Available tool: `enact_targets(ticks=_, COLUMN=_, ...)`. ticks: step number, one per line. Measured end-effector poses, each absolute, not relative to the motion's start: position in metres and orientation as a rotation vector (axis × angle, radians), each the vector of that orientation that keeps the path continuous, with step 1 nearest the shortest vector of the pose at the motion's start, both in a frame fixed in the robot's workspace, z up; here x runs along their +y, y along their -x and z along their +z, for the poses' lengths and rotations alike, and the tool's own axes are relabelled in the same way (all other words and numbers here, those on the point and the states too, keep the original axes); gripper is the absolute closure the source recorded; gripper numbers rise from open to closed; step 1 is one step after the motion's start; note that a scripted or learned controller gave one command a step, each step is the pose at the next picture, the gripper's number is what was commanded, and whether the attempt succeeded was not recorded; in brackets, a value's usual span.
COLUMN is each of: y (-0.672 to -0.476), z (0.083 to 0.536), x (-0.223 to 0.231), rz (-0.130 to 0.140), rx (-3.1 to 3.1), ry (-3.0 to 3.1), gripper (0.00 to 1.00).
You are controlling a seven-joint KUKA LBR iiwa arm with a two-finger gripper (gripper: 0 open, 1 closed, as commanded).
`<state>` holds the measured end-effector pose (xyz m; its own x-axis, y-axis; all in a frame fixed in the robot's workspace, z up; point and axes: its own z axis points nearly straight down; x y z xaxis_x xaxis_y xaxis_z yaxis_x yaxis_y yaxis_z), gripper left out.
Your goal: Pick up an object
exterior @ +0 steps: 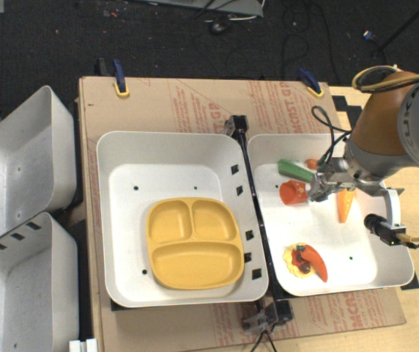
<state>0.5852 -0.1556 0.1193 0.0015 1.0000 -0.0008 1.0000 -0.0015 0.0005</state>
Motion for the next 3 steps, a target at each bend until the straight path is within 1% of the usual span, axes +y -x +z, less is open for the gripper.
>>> enact_targets(ticks=1, y=-0.591, z=0.163, x=-0.155, rz=0.003, rx=2.221, ry=-2.217, gripper=1.0)
enact_targets(ticks=2, y=-0.588, z=0.208, x=-0.151, rz=0.005, rx=2.222, ry=-2.215, gripper=1.0)
enact_targets(ticks=3, y=-0.587, z=0.266, x=-0.16, rz=0.005, rx=2.219, ry=-2.215, gripper=1.0)
